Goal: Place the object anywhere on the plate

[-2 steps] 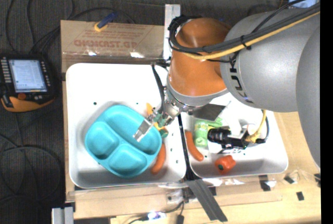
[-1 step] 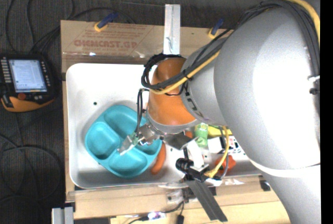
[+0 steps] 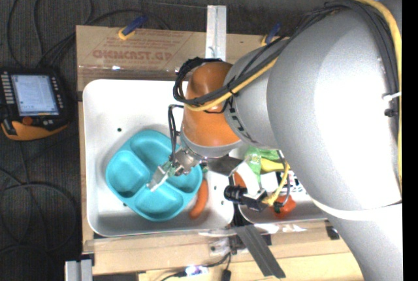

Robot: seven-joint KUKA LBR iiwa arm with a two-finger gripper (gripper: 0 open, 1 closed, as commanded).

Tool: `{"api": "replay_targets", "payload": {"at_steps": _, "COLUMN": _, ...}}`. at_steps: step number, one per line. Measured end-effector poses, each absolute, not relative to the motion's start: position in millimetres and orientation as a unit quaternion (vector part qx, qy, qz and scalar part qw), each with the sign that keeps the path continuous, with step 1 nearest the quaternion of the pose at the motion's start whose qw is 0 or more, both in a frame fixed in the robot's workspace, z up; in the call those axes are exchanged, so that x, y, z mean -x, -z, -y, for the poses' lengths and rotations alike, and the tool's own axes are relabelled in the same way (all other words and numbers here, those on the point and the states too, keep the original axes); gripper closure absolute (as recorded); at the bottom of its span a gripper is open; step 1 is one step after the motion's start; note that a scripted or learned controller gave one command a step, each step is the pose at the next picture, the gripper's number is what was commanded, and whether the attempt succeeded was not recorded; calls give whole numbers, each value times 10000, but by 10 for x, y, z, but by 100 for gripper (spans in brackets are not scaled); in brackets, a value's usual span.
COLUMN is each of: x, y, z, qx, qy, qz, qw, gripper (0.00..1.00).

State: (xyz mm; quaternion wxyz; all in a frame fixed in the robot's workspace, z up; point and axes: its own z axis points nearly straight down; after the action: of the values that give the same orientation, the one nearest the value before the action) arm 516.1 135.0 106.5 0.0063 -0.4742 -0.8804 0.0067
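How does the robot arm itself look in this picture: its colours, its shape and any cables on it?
The arm is thick, rounded and glossy light grey, with an orange band above the wrist. Black cables and one yellow cable run along its surface toward the band. The gripper is small and metallic, much thinner than the arm.

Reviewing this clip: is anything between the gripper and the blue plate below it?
Nothing visible does. The gripper hangs right over the blue plate in the left bin, above its divided compartments. An orange object lies beside the plate's right rim, off to the side.
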Motion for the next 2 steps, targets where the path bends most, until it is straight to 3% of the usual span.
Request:
{"api": "replay_targets", "payload": {"at_steps": 1, "x": -5142, "y": -1151, "z": -1380, "qx": 4738, "qy": -62, "qz": 8805, "qw": 123, "gripper": 100}}
{"api": "replay_targets", "payload": {"at_steps": 2, "x": -4846, "y": -1142, "z": -1658, "qx": 3848, "qy": -23, "qz": 9230, "qw": -17, "gripper": 100}}
